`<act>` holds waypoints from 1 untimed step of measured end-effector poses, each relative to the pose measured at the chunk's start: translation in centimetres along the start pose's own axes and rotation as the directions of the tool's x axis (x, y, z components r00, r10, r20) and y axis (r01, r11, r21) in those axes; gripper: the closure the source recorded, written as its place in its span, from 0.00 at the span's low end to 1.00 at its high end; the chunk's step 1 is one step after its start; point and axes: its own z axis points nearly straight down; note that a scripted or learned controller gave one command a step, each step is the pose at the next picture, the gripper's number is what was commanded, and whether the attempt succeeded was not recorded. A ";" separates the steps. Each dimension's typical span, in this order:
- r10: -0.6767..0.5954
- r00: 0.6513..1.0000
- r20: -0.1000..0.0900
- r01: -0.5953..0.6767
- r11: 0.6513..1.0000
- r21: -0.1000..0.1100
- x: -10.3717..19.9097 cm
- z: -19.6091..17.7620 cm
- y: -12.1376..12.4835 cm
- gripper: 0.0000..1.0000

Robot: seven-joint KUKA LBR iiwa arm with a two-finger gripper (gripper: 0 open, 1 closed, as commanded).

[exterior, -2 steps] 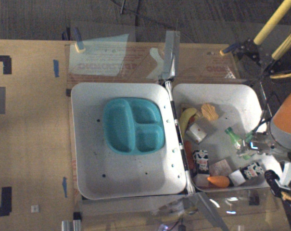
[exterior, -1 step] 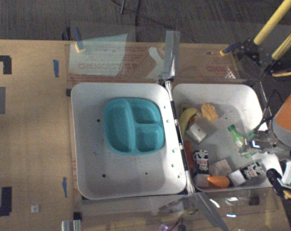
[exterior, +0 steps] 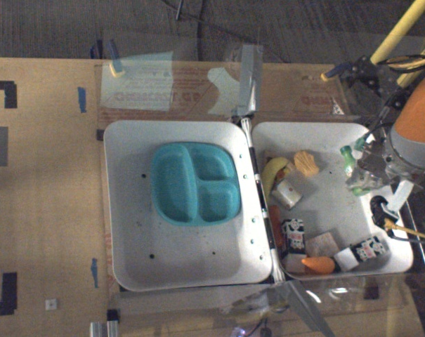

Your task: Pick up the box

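I can find only faint printing on the clear plastic sheet (exterior: 152, 90) lying just behind the left bin (exterior: 121, 258). The letters are too blurred for me to read. I cannot read any other text.

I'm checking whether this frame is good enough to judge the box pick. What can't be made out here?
- Gripper, camera view: blurred and tangled with green and white parts, so its grasp is unreadable.
- Arm: cut off by the right edge.
- Cow-patterned box: print too small to read.
- Second cow-patterned box: likewise too small.
- Orange carrot-like item: partly behind the right bin's near rim.
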 end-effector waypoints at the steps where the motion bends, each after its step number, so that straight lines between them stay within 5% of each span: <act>1: 0.152 0.988 0.000 -0.152 0.988 0.000 1.5 -7.3 5.1 1.00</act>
